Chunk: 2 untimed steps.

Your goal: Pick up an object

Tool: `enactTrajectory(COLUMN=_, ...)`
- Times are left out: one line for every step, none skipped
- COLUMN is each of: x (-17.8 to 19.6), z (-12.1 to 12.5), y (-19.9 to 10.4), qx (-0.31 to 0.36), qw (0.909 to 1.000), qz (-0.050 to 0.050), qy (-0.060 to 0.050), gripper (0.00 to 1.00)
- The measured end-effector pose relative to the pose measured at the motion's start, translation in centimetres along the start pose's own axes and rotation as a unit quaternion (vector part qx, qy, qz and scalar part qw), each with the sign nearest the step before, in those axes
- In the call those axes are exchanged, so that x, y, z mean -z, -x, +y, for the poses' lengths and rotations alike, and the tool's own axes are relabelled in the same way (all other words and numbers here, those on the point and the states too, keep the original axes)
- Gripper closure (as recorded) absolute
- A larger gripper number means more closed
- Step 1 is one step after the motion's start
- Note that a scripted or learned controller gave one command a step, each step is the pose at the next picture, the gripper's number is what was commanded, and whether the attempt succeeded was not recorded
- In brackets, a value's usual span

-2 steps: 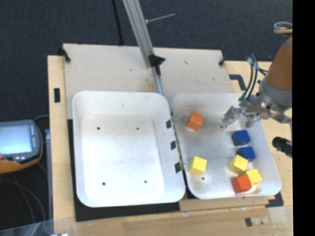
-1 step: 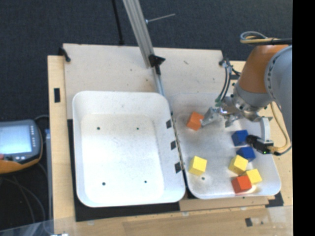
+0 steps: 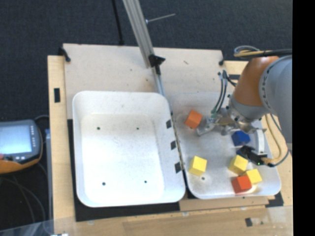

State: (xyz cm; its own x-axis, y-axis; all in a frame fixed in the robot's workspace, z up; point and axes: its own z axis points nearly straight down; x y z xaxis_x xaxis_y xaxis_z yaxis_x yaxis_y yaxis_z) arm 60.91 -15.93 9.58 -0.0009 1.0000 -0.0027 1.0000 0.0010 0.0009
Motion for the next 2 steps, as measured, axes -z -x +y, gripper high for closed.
enactTrajectory(x=0.0, z=4.6, y=-3.1, qx=0.004, qw=0.9999, qz=-0.002, qy=-0.013, gripper=0.00)
enactTrajectory(x=0.2, z=5.2, y=3.0, qx=-0.003, qw=1.0000, qz=-0.001, qy=0.001, gripper=0.00)
